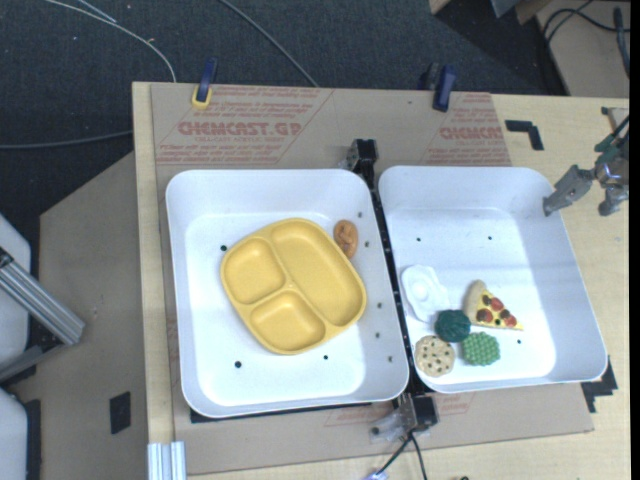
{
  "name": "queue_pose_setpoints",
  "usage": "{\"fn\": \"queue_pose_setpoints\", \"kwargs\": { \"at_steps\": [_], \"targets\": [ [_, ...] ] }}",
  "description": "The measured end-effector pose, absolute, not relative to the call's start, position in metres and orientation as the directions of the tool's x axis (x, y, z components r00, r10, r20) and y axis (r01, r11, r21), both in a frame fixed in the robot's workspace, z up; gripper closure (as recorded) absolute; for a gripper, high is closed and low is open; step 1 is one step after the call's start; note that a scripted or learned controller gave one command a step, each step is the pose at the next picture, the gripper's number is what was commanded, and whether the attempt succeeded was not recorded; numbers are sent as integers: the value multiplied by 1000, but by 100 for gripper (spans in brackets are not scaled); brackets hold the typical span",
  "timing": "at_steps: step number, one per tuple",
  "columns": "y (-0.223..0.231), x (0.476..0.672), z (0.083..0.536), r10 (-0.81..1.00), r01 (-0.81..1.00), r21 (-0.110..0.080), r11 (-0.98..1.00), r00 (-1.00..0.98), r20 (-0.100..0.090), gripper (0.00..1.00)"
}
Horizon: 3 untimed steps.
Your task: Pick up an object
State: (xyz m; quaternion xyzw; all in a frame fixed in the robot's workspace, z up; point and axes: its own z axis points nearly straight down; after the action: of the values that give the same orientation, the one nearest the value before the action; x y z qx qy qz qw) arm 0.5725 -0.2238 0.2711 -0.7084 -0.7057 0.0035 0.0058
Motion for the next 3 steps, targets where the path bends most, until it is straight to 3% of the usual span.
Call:
{"fn": "queue_pose_setpoints", "kwargs": {
  "at_steps": [1,3],
  "targets": [
    [-223,575,278,1000,1000,0,0,0,0,0],
    [-214,577,178,1000,1000,-4,0,0,1,0]
  ]
}}
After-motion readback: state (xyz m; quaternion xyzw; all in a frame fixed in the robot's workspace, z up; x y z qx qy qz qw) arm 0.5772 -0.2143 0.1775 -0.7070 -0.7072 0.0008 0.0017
